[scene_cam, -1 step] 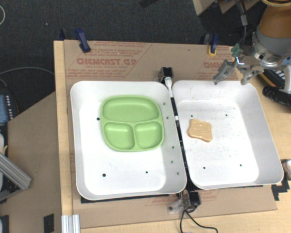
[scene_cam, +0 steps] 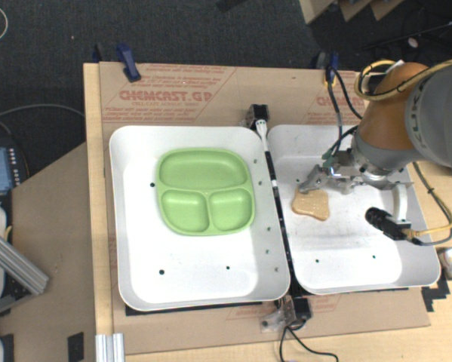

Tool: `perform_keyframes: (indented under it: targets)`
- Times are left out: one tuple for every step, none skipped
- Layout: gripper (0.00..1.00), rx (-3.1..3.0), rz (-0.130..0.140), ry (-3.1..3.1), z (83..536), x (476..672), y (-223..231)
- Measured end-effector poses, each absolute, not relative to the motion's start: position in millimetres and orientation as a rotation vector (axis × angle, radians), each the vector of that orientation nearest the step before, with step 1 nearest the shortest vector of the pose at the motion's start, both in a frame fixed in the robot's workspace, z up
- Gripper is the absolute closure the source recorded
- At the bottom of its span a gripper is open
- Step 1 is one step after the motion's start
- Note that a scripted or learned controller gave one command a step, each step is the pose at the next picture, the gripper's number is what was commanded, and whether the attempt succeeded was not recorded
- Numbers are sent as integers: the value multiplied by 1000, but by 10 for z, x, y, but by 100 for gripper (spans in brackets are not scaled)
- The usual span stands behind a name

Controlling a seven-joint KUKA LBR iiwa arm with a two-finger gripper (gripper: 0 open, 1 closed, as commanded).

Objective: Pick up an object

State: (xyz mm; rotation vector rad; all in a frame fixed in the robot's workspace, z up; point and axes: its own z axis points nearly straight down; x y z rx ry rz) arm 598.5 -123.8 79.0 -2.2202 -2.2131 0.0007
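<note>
Camera view, looking down at a slant: two shallow white bins sit side by side on a brown board printed with red lettering (scene_cam: 165, 90), which fills the middle of the frame.

The left white bin (scene_cam: 135, 262) holds a pale green plastic plate with three compartments (scene_cam: 205, 191). It lies flat in the upper middle of that bin, one wide compartment toward the top of the frame and two smaller ones below it.

The right white bin (scene_cam: 346, 274) holds a small, flat, tan piece shaped like a slice of bread (scene_cam: 311, 204). It lies on the bin floor in the bin's left half, near the divide between the two bins and roughly level with the lower half of the green plate.

The grey arm with an orange band (scene_cam: 392, 119) comes in from the upper right of the frame and bends down over the right bin. Its metal two-finger gripper (scene_cam: 321, 179) sits low over the bin floor, just above and slightly right of the tan piece in the frame. Whether it touches the piece cannot be told, nor whether it is spread or pressed together. Nothing can be seen held in it.

A blue clamp (scene_cam: 127, 61) grips the board's top edge at the upper left.
</note>
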Motion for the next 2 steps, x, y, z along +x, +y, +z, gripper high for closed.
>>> perform_keyframes:
  targets:
    - [0,-2226,-6,-2223,879,5552,-907]
    - [0,-2220,-6,-2225,1902,4830,-579]
